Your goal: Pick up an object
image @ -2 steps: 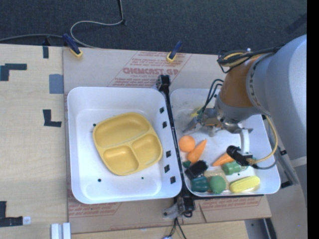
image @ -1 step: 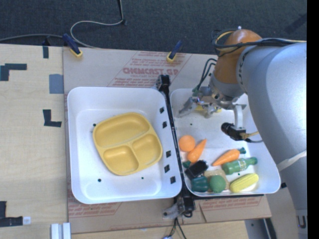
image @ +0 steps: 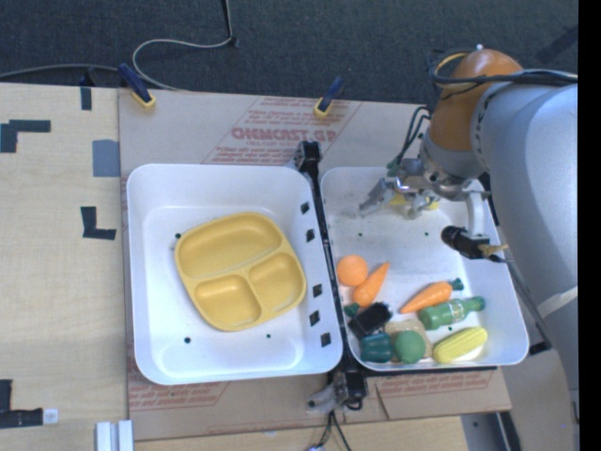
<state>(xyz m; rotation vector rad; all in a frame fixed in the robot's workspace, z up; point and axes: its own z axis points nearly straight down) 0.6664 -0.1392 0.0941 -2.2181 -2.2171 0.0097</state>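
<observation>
Gripper [image: 406, 194] up at 12 o'clock of the right bin [image: 512, 294], can't tell the finger state tbh. Toy food, e.g. orange [image: 351, 271], piled around 6 o'clock.

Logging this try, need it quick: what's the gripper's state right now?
Gripper: cannot be told; it hangs over the far part of the right bin, apart from the toy food heaped at the near end.
</observation>
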